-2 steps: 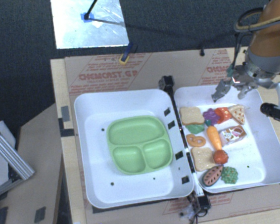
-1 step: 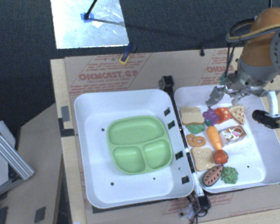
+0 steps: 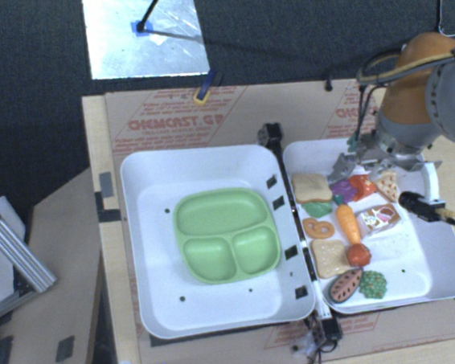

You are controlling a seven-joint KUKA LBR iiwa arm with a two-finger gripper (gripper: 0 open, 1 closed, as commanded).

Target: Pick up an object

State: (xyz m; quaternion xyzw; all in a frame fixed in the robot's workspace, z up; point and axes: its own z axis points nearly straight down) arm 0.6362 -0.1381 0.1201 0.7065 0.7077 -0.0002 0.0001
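Observation:
The right bin [image 3: 442, 264] holds a heap of toy food. At its far side lie a bread slice [image 3: 310, 186], a green leaf piece [image 3: 319, 207], a purple piece [image 3: 342, 191], a red piece [image 3: 361, 186] and a pizza wedge [image 3: 387, 187]. Nearer are a pretzel [image 3: 319, 228], an orange carrot [image 3: 347, 223], a small packet [image 3: 379, 218], a toast slice [image 3: 329, 255], a tomato [image 3: 358, 255], a brown oval piece [image 3: 346, 284] and a green bunch [image 3: 373, 284]. My gripper [image 3: 355, 165] is low over the far side of this bin, right above the purple and red pieces. The view does not show anything held.
A green divided plate [image 3: 223, 234] lies in the middle of the left bin [image 3: 147, 226]. A black divider with clips [image 3: 289, 211] runs between the bins. The grey arm with its orange band [image 3: 423, 84] comes in from the upper right, and a black cable [image 3: 424, 206] hangs over the right bin's edge.

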